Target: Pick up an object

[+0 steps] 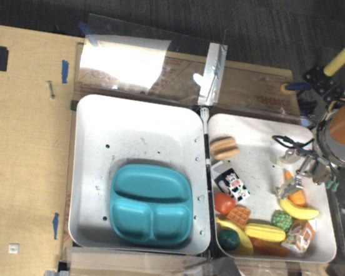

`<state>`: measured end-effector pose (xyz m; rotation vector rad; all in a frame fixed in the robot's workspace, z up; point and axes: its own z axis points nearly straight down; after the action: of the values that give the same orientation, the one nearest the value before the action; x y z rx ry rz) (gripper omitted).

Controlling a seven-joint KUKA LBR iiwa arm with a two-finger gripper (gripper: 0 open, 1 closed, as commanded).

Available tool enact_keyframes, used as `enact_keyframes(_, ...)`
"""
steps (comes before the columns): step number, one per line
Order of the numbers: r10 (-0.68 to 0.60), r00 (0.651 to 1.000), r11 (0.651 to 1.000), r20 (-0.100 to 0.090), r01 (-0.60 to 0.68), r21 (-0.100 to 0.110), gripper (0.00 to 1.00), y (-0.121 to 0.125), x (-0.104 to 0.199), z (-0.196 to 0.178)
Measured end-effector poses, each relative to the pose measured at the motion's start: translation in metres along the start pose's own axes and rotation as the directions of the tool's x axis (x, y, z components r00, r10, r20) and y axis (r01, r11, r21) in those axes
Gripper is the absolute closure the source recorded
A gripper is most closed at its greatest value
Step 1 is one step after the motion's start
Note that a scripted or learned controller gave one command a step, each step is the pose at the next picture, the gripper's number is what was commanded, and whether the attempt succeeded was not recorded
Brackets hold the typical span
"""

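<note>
Hovering low over the right shallow white bin (328, 246), the hand (297, 181) sits right above a small orange toy piece (297, 197) beside the yellow plastic banana (298, 211); whether it grips anything, I cannot tell. Nothing looks lifted yet, so the pick seems unfinished. The orange piece is small, bright, rounded and partly hidden, near the bin's right wall.
</note>
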<state>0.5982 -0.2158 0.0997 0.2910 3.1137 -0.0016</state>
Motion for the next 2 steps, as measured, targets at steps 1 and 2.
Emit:
enact_keyframes(1,0.028,1.000,1.000,-0.009,-0.028,-0.001,0.00,-0.008,0.008,0.012)
enact_keyframes(2,0.133,0.991,0.991,-0.009,-0.133,0.001,0.00,-0.011,0.022,0.012)
